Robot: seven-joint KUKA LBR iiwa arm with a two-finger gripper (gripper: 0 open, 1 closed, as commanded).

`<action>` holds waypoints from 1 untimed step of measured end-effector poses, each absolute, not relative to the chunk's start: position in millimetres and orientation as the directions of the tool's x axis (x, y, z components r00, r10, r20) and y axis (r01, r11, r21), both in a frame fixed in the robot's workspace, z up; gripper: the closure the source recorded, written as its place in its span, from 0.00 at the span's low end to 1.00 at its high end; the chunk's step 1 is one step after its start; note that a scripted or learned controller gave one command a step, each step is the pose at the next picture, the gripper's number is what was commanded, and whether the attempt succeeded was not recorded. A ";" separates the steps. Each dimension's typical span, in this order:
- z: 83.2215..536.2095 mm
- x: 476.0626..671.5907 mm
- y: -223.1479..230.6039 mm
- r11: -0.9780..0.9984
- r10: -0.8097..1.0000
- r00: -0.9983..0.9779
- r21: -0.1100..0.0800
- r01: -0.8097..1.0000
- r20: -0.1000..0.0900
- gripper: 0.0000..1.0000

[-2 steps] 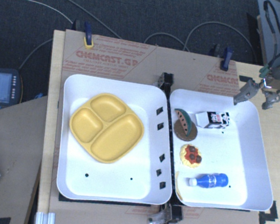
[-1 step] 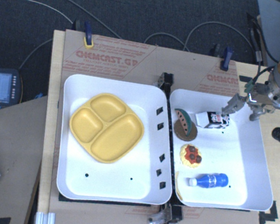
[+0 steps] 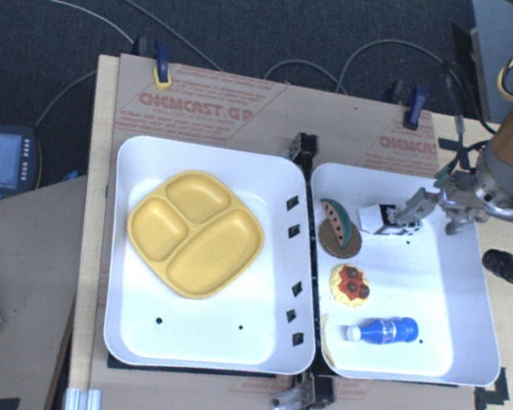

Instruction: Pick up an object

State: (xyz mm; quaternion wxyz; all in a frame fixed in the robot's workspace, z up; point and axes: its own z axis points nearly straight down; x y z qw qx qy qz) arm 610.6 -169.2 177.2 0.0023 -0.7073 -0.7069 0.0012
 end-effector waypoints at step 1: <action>125.5 620.4 -167.0 0.002 1.000 -0.002 -0.006 1.000 0.002 0.00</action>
